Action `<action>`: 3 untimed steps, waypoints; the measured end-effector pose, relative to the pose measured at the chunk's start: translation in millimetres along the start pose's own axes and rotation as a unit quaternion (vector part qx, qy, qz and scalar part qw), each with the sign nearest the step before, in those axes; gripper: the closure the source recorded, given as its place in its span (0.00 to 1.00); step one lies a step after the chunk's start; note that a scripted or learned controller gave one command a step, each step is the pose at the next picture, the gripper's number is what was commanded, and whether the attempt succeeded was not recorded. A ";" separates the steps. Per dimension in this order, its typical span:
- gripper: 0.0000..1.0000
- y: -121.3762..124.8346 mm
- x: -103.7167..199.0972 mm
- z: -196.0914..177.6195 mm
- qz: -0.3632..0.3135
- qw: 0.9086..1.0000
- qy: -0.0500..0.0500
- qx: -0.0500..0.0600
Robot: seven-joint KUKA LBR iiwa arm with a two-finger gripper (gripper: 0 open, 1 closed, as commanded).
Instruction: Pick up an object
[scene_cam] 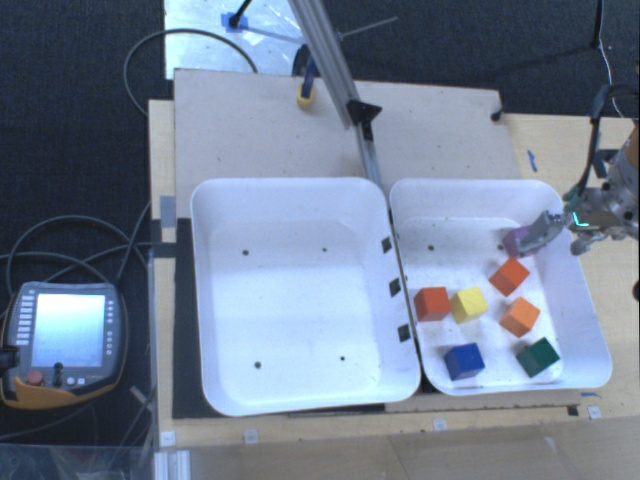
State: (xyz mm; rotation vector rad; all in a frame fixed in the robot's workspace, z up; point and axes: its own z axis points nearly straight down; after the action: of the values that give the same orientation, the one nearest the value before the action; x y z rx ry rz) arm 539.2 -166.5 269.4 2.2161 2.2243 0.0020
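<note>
Two shallow glossy white plastic bins with rounded corners sat side by side on a pale speckled board surface [270, 118]. The left bin [215, 368] had a smooth floor dotted with small dark holes. The right bin [590, 338] held small matte cubes, hard-edged, wood or plastic unclear: red-orange cube [431, 303], yellow cube [468, 304], blue cube [463, 360], dark green cube [538, 356], and two orange cubes, one [509, 275] tilted, one [520, 316] just below it. A small purple block [518, 239] lay near the right bin's upper right, at the tip of the grey metal claw [540, 232]. The block looked to be pinched between the claw's fingers, touching them.

Dark clips [394, 287] joined the bins at the seam. A slanted silver metal pole [325, 43] crossed the top. Dark carpet floor [70, 88] surrounded the surface; a grey teach pendant with bright screen [62, 343] and black cables [150, 48] lay on the left.
</note>
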 end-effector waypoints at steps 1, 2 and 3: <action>0.00 -4.5 -3.8 60.8 0.001 1.000 0.001 0.003; 0.00 -6.6 -3.4 123.5 0.001 1.000 0.001 0.003; 0.00 -1.2 -5.9 152.7 0.001 1.000 -0.003 -0.008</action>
State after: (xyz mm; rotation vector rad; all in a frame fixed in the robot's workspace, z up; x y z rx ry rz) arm 538.3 -172.5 116.6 2.2072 2.2122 0.0125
